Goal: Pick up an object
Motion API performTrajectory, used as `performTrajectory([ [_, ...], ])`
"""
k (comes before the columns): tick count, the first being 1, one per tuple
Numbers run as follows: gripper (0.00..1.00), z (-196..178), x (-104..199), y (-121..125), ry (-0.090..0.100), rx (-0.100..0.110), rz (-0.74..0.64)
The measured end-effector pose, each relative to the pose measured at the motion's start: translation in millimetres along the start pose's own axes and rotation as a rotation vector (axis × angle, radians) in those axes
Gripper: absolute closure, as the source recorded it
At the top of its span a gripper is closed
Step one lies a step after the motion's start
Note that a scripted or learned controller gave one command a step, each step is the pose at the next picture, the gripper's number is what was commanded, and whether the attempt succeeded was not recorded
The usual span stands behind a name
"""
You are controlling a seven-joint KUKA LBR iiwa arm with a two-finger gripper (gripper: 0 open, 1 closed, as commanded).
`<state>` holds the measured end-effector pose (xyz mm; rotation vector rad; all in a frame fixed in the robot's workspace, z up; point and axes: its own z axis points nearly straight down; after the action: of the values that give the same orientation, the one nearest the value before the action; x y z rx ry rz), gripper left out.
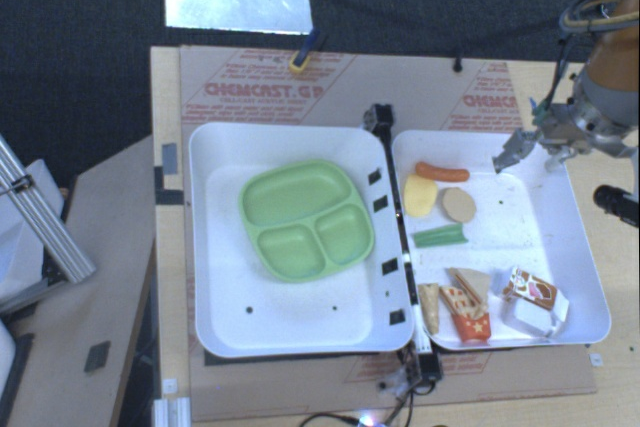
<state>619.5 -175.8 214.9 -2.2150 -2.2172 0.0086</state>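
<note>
camera view looks down on the bench (250, 75) with two white bins side by side. the left bin (215, 245) carries a green divided tray (305, 220) lying flat near its middle. the right bin (580, 245) holds the small food toys. the arm (610, 75) comes in from the far right, and its gripper (515, 155) hangs over the far edge of the right bin, tilted down toward the left; whether its pincer is apart or together i cannot tell at this size, and nothing is visibly caught in it.

among the candidates, a white carton with red print (532, 300) sits at the near right corner, a red fries box (468, 310) beside it to the left, then a green stick (440, 236) mid-bin, a yellow piece (420, 197) touching a tan round piece (459, 205), and an orange sausage (442, 173) farthest, nearest the gripper.

by my reading the pick is not yet made: every toy rests on the bin floor. descending, closing on one item and lifting are all left.
</note>
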Motion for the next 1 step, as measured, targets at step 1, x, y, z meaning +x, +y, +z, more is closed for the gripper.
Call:
performTrajectory([
  [1, 0.0, -6.4, 0.3, 2.5, -0.002, -0.011, -0.002],
])
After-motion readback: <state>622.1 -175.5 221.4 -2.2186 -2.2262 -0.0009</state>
